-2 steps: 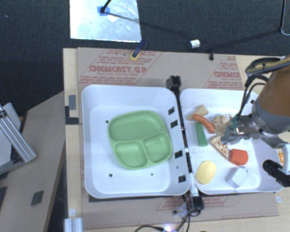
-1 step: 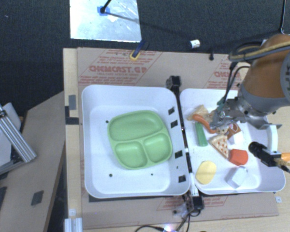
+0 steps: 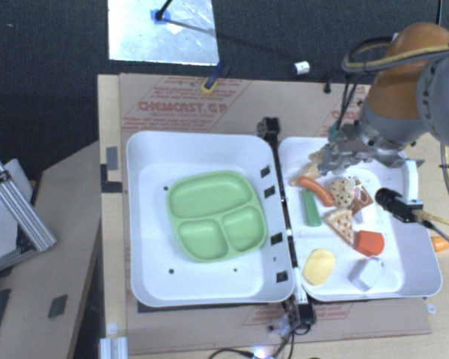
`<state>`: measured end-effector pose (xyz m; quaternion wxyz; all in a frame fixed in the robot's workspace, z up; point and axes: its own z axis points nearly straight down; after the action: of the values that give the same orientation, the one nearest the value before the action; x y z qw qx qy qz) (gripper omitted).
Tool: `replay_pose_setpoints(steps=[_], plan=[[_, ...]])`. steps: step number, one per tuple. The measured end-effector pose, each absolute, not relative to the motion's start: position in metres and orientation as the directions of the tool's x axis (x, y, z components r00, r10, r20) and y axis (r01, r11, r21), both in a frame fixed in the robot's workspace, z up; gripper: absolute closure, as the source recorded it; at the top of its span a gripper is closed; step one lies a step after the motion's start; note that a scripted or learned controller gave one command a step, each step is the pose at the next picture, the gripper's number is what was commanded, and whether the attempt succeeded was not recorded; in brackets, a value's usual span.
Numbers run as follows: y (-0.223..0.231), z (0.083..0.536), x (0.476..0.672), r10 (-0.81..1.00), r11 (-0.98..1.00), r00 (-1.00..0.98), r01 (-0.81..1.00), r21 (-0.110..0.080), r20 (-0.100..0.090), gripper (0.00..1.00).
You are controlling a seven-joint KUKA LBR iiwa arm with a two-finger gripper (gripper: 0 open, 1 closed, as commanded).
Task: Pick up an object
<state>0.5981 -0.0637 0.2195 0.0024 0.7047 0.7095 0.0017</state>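
Two bins; your gripper (image 3: 331,158) is hanging over the right bin (image 3: 404,275), near the toy hot dog (image 3: 315,188), probably lining up. Finger state: cannot tell. Green divided plate (image 3: 213,214) is sitting left.

You see two white bins (image 3: 202,144). The left one holds a light green tray (image 3: 215,214). In the right one, at 9 o'clock, sit an orange sausage (image 3: 315,189) and a green stick (image 3: 312,208). At 6 o'clock sit a yellow lump (image 3: 319,265) and a red block (image 3: 369,242).
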Motion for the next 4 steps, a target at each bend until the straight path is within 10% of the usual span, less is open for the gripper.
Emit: replay_pose_setpoints(steps=[1,4], plan=[[-0.047,0.216,0.653,1.0,0.008,-0.008,1.0,0.006,0.0,1.0],[-0.045,0.215,0.651,1.0,0.006,-0.006,1.0,0.002,-0.001,1.0]])
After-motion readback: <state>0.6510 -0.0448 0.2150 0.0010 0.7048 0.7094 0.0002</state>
